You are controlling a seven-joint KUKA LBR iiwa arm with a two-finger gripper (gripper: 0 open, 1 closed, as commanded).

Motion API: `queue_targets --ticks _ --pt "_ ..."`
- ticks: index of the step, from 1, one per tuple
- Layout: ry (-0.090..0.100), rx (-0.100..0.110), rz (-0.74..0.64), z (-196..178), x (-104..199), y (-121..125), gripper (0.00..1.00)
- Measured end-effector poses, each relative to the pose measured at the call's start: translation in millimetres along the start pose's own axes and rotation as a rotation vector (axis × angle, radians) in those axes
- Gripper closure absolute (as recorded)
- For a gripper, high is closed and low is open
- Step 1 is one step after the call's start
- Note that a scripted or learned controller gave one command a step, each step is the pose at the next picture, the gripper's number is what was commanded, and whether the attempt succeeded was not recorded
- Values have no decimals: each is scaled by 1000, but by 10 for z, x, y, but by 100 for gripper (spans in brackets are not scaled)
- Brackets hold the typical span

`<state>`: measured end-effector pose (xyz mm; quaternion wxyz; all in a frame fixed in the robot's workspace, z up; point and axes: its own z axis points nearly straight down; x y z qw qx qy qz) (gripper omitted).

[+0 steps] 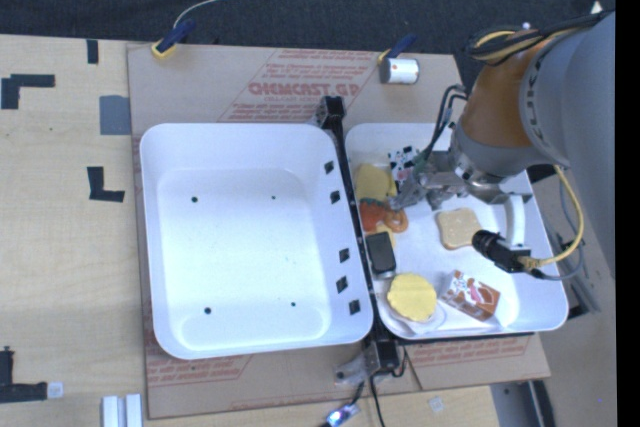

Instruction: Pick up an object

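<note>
Your hand is down in the right bin, over a flat orange piece lying just beside the bin's left wall, though you can't tell whether it's open or closed. Near that wall too: a pale yellow block behind, a black slab and yellow disc in front. The cardboard beyond reads "CHEMCAST".

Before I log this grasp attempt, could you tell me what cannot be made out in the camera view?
- Pincer: its state and whether it holds anything; too small, blurred against the orange object.
- Yellow object: its right edge, hidden by the pincer.
- Small item at the right bin's back: too small to identify.
- Arm: cut off by the right edge.
</note>
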<state>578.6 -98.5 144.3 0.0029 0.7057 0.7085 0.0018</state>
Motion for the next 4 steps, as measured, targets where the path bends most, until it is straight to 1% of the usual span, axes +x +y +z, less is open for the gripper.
queue_targets --ticks 1,2,3,4 --pt "2 7 4 -388 -9 -313 100" --pt "2 11 3 -400 193 -590 100" --pt "3 13 1 -400 574 -945 100" --pt "4 -2 -8 -400 1383 452 100"
